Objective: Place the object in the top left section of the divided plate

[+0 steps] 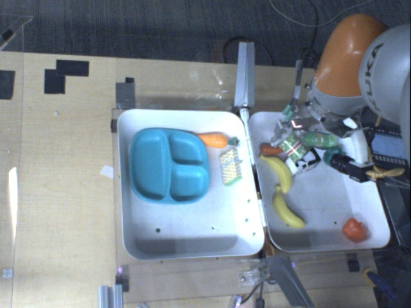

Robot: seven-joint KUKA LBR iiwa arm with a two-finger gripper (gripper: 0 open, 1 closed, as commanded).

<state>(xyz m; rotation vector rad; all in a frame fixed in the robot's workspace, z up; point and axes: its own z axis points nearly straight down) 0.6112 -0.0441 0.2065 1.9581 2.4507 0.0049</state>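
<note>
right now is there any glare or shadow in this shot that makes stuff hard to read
Camera view: soft shadow lies along the near floor of the left bin; bright glare streaks the bench at far left; the divided plate and carrot read clearly; the gripper sits in clutter under the arm, its outline hard to make out.

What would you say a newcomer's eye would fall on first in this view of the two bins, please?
Probably the bright blue divided plate in the left bin, with a carrot lying just past its far right edge. Next, the arm's big orange band at upper right, above the gripper lowered into the right bin, where two yellow bananas and a small red tomato lie.
</note>
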